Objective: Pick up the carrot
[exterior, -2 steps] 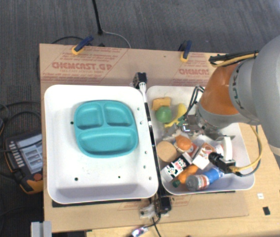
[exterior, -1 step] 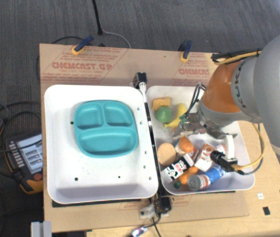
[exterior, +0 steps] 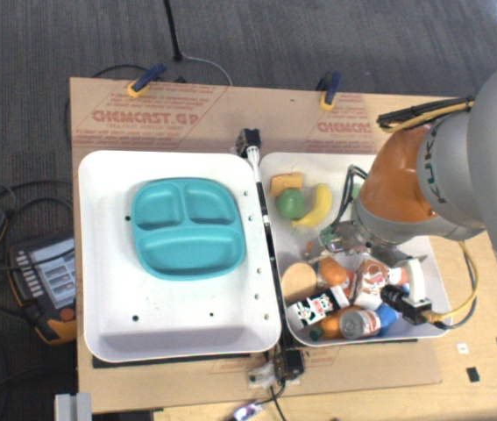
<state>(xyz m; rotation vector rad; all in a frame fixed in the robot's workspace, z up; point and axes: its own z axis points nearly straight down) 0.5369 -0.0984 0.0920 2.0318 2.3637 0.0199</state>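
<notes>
Approach step: the jaws (exterior: 340, 238), whose opening cannot be told under the wrist, hang over the right bin (exterior: 436, 274), with what is probably the carrot (exterior: 329, 328) at their 6 o'clock amid clutter, so the next move calls for a downward, re-aimed reach.

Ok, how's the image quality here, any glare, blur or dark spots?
Camera view: even, soft lighting; slight glare at the top right corner; the arm looms large and soft-edged; the right bin's clutter sits in its shadow and looks blurry; the teal tray is crisp.
</notes>
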